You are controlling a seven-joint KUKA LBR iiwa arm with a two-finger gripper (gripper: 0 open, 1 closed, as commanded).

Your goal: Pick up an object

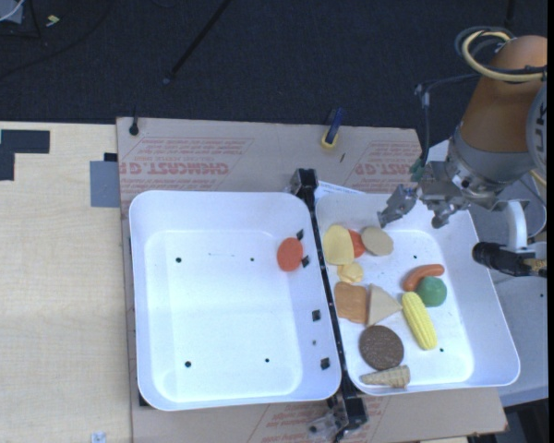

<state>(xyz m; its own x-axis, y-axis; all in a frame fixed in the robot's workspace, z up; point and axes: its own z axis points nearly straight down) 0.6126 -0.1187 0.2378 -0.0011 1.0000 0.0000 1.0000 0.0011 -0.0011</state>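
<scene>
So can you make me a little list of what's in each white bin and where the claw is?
left bin: one orange ball by its right wall
right bin: toy food, such as corn, a brown cookie, a green ball, a sausage
claw: above the right bin's top edge, holding nothing
arm: comes in from the right

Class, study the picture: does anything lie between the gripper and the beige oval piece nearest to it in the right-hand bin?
Nothing visible does. The gripper hangs over the right bin's upper edge, and the beige oval piece lies just below-left of it, with bare bin floor between.
</scene>
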